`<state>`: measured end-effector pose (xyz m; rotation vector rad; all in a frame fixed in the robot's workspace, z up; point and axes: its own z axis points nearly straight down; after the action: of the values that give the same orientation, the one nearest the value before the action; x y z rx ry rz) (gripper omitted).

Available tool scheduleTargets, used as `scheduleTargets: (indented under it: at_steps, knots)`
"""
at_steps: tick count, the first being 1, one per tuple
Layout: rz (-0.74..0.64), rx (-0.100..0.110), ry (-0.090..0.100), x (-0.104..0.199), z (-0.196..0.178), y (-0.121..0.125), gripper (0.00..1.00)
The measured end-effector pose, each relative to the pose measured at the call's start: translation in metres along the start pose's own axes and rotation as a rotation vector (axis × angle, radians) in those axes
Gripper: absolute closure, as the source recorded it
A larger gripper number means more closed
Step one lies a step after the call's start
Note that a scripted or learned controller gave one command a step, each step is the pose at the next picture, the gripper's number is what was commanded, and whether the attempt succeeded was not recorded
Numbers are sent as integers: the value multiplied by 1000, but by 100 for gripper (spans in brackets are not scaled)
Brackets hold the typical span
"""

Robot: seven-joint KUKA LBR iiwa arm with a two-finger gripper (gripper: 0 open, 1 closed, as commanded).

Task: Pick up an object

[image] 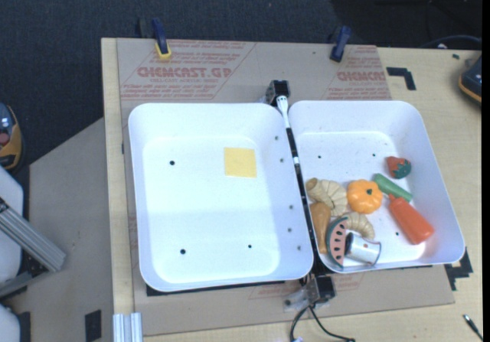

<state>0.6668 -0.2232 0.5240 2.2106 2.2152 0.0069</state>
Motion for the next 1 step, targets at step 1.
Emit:
scheduleTargets:
  at_steps: [1]
  knots:
    - [4, 11, 5, -1, -14, -55, 100]
